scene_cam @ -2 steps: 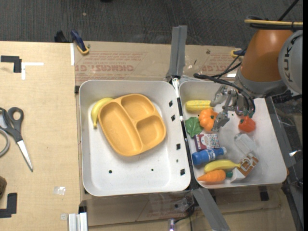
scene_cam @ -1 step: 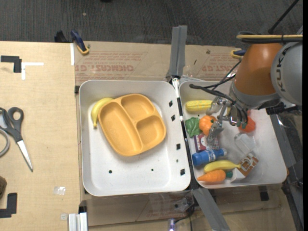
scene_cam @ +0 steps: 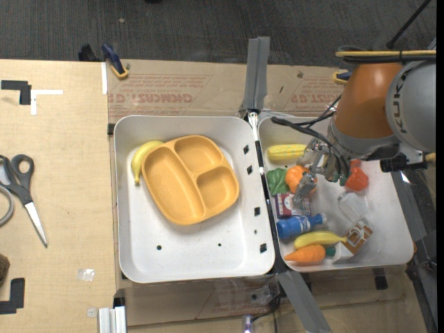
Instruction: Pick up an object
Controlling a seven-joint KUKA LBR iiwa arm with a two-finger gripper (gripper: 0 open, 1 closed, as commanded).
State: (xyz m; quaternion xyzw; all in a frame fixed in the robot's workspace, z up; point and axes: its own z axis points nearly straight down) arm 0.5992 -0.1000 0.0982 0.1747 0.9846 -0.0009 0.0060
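My gripper (scene_cam: 305, 186) hangs low over the left part of the right bin (scene_cam: 388, 255). It is right beside a small orange fruit (scene_cam: 294, 177) and a green pepper (scene_cam: 276, 181). A yellow corn cob (scene_cam: 285, 152) lies just behind them. Below the gripper are a red can (scene_cam: 283, 205), a blue bottle (scene_cam: 300, 224), a banana (scene_cam: 319, 238) and a carrot (scene_cam: 305, 254). A red-orange piece (scene_cam: 357, 180) lies to the gripper's right. Nothing can be made out in its grasp.
The left bin (scene_cam: 187, 259) holds a yellow divided plate (scene_cam: 191, 179) with a second banana (scene_cam: 141, 159) at its left edge. A clear plastic piece (scene_cam: 350, 204) and a small brown box (scene_cam: 358, 236) lie in the right bin. Scissors (scene_cam: 25, 196) rest on the bench at far left.
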